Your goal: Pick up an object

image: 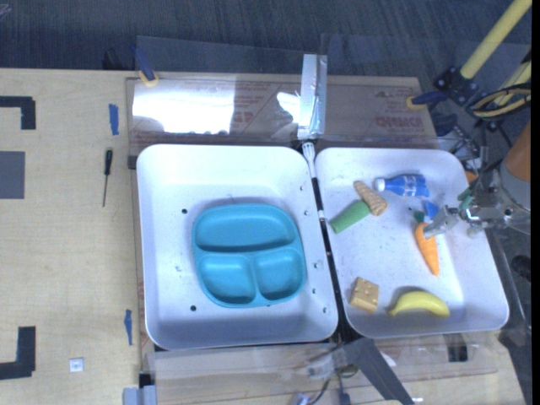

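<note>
The right bin (pixel 481 310) holds several toy items. An orange carrot (pixel 429 247) lies right of the middle, with its green top toward the gripper. A blue bottle (pixel 402 185) lies at the back, with a tan cone-shaped piece (pixel 369 197) and a green cylinder (pixel 349 218) to its left. Near the front edge are a yellow banana (pixel 419 304) and a tan block (pixel 364 294). My gripper (pixel 449 215) sits low at the bin's right side, just above the carrot's top end, beside a small blue piece (pixel 431 212).
The left bin (pixel 160 175) holds a blue divided plate (pixel 248 253). A central ridge (pixel 319 218) divides the two bins. A clear panel and a metal post (pixel 312 95) stand behind them. Cables and a yellow pole (pixel 498 32) crowd the far right.
</note>
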You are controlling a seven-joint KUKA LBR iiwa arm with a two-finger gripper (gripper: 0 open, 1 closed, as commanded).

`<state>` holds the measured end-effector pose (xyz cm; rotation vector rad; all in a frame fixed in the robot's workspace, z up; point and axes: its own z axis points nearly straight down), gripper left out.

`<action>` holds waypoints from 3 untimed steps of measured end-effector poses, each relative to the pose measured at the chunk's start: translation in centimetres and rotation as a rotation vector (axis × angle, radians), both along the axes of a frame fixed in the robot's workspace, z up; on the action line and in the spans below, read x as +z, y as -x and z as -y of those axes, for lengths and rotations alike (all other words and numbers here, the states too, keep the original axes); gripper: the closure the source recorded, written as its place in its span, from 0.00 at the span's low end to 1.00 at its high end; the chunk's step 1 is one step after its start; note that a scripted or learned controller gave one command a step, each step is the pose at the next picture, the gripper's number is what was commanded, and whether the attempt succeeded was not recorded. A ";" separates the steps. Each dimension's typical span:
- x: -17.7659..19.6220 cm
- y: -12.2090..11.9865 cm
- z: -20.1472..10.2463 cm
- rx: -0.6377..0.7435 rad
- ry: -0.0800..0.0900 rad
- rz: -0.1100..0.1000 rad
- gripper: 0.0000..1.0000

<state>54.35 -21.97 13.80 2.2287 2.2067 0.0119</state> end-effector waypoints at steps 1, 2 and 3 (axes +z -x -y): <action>-5.1 1.2 -4.8 0.051 0.004 -0.003 0.00; -3.9 1.0 -4.7 0.049 0.005 0.003 1.00; -3.3 3.2 -6.7 -0.063 -0.001 -0.012 1.00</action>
